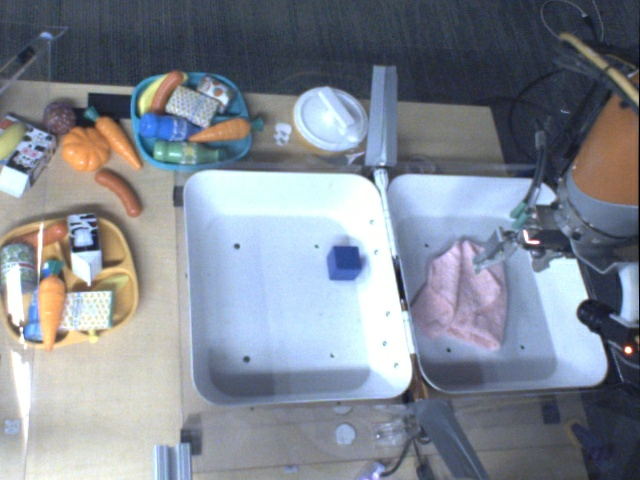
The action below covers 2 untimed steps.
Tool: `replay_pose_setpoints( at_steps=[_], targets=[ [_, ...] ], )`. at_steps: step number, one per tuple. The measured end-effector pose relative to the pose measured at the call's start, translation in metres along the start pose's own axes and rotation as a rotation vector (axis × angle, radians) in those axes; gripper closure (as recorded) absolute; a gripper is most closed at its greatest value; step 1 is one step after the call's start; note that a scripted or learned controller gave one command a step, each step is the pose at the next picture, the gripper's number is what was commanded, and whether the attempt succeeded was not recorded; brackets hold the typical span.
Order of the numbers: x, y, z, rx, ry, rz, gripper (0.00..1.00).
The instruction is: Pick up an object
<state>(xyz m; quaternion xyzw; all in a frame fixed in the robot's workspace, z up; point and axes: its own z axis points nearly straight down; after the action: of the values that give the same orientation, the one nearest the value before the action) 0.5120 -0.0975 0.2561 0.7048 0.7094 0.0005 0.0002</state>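
Camera view: a grey arm with an orange band [610,153] reaches in from three o'clock over the right bin [570,363], its end effector [497,250] hanging just above the upper edge of a crumpled pink cloth [462,296] that lies in the bin's left half. Whether the end effector is released or clenched cannot be told from this angle; nothing is visibly caught in it.

At nine o'clock from the cloth, across the divider, a small blue cube [345,262] sits alone near the middle of the left bin [240,368], well apart from the arm. Either item could serve as the object to pick up; the cloth looks the likelier target, given how near the end effector is.

The risks, judged from here: soft fabric may slump or slip free if only a thin fold at its edge is pinched, and a descent at the cloth's twelve o'clock rim could close on bare bin floor instead. A grasp that takes just one layer may let the rest drag and pull loose on the lift. The cloth also lies close to the bin's left wall, so a push toward nine o'clock could bunch it against that wall.

Toy food in a blue bowl [190,118] and a yellow tray [120,298] on the tabletop [150,408] sits well apart at ten and nine o'clock.
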Motion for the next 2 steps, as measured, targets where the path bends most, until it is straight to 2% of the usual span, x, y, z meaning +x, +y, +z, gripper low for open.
replay_pose_setpoints(
  at_steps=[1,2],
  targets=[
    [-0.052,0.017,0.132,0.001,0.0,-0.006,0.0],
    [-0.081,0.058,0.166,-0.01,-0.002,-0.104,0.0]
  ],
)
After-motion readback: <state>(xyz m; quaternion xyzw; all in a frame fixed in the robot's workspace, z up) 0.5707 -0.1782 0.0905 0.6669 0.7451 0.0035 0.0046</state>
